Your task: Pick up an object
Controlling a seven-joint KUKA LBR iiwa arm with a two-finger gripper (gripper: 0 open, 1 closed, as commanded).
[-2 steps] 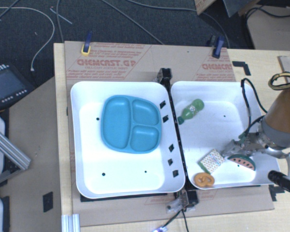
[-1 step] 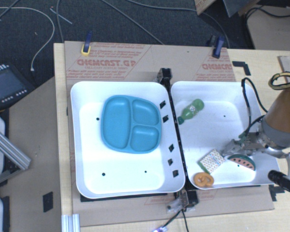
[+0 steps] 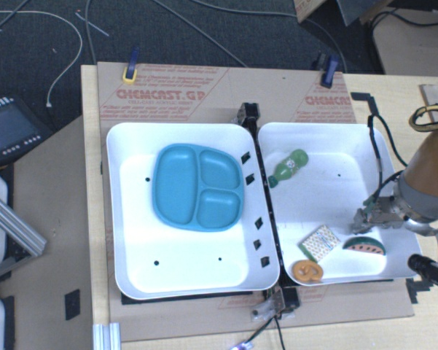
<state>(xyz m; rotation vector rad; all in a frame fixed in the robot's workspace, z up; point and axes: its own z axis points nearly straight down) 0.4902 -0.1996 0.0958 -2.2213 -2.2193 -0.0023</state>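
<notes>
The right bin (image 3: 335,148) holds a green bottle (image 3: 288,165) lying near its back left. A checkered packet (image 3: 319,243), an orange round piece (image 3: 307,271) and a watermelon slice (image 3: 366,247) lie along its front. My gripper (image 3: 369,220) hangs low at the bin's right side, just above and behind the watermelon slice. The wrist covers most of the gripper, and nothing shows held in it. The arm's orange band (image 3: 428,170) comes in from the right edge.
The left bin (image 3: 131,217) holds a blue divided plate (image 3: 198,187) in its middle. A black divider with clips (image 3: 261,195) runs between the bins. Cables (image 3: 379,141) trail over the right bin's back right corner.
</notes>
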